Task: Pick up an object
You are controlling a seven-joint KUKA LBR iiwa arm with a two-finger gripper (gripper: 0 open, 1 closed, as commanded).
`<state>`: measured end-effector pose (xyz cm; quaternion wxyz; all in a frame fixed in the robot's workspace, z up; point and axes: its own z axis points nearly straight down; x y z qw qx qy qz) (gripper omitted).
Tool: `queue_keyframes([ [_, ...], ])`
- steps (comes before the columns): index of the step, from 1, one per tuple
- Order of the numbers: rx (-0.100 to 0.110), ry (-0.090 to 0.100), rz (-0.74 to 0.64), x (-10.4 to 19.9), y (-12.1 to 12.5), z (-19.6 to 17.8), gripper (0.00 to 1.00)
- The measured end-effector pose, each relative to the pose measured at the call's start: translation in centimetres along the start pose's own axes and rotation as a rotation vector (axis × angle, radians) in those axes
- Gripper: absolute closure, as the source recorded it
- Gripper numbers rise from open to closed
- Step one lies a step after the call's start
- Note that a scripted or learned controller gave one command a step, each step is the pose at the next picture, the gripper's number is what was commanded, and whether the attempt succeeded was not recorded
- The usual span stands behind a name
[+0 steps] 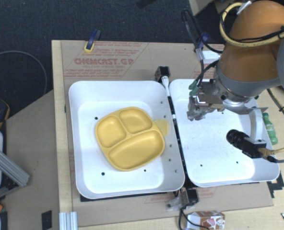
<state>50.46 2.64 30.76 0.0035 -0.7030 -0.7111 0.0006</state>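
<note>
A yellow divided plate (129, 138) with three compartments lies in the middle of the left bin (79, 99). A small green and white object (269, 131) rests against the right wall of the right bin (218, 174), partly hidden by the arm. My gripper (196, 111) hangs over the upper left part of the right bin, close to the wall between the bins. It is well apart from both the plate and the green object. I see nothing between its fingers.
The bins sit on a cardboard sheet (108, 59) printed with red letters. A blue and yellow clip (90, 41) lies at the sheet's far edge. The big orange and grey arm (254, 37) covers the right bin's far right corner.
</note>
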Motion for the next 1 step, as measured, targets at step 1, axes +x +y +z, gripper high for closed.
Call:
queue_keyframes([
  [1, -0.013, -0.001, 0.003, 5.41, -2.52, -6.33, 1.00],
])
